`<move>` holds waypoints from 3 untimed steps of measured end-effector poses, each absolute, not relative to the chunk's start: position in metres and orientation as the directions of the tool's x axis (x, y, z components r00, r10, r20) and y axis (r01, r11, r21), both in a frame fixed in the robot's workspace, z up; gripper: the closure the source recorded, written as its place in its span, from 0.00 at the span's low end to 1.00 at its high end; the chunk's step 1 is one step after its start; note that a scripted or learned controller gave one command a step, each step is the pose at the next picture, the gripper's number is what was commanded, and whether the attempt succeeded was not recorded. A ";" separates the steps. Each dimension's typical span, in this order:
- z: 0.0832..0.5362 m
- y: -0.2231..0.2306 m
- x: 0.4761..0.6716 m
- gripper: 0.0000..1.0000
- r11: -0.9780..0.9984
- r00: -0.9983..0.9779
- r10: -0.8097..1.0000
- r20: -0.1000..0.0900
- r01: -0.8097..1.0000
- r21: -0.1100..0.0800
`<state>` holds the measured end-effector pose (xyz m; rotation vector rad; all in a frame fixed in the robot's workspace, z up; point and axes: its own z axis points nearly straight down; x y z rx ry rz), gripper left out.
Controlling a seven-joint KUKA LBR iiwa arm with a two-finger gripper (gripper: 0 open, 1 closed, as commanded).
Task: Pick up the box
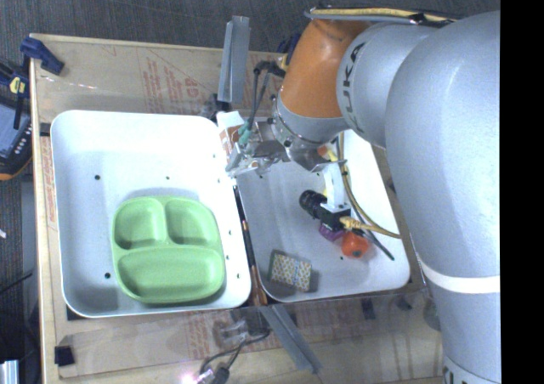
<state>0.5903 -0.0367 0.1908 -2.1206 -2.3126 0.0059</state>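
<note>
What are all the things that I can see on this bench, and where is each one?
left bin: one, white, bench's left
right bin: one, white, beside it
plate: one, green, three compartments, in left bin
box: one, grey patterned, right bin's near edge
purple thing: one, right bin
orange thing: one, touching the purple thing
clamp: one, blue, bench's far left corner
arm: one, grey with orange band
gripper: one, over the bins' shared wall, far end

**A:** Left bin (85, 161), room?
**B:** Green tray (168, 248) takes the near half. Far half bare, open from above.
**A:** Right bin (340, 294)?
**B:** Arm (408, 102) overhangs the far end. Patterned box (291, 271) at the near wall, orange-and-purple thing (344, 238) mid-floor. Bare strip along the left wall.
</note>
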 end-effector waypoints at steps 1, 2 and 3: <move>0.192 -0.037 0.597 1.00 0.212 -0.212 0.977 0.000 0.977 0.000; 0.191 -0.041 0.564 1.00 0.057 -0.057 0.998 0.001 0.998 -0.006; 0.222 -0.051 0.619 1.00 0.039 -0.039 0.999 0.000 0.999 -0.003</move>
